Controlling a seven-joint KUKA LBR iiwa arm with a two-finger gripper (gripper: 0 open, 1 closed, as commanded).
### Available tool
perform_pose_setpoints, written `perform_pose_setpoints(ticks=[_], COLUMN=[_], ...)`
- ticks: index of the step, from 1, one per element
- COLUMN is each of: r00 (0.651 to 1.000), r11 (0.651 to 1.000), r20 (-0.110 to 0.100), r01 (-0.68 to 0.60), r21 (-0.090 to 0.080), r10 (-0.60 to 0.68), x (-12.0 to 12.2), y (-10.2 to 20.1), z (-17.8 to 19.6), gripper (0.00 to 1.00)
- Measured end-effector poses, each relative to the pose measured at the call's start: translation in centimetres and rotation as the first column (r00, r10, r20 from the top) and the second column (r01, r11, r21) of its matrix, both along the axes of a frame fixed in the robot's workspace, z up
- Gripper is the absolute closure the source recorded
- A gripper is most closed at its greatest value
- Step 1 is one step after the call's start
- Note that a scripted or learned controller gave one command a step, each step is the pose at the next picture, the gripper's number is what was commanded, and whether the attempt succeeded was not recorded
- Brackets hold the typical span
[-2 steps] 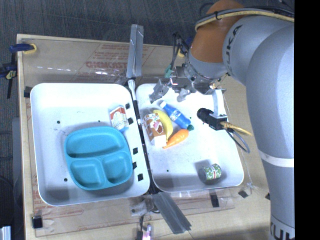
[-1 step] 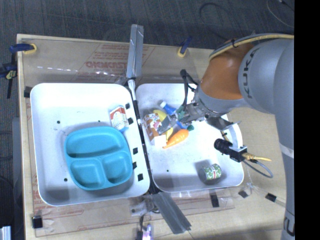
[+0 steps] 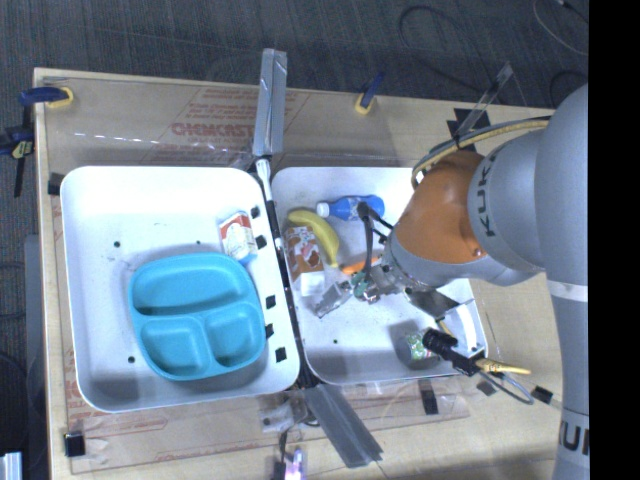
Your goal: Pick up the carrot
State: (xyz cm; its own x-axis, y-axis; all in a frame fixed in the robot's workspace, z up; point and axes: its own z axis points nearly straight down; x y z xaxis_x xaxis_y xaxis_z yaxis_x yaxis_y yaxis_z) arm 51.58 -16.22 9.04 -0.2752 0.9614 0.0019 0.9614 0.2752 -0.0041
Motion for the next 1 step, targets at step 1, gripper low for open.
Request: perform_pose_setpoints(ticks=[1], r00=[0.981], r11=[0.981], r20=[0.004], r01=[0.192], r21=[-0.002], r10=[-0.192], x=[4.32], y=[-2.44], z=[0.18], gripper=[0.0])
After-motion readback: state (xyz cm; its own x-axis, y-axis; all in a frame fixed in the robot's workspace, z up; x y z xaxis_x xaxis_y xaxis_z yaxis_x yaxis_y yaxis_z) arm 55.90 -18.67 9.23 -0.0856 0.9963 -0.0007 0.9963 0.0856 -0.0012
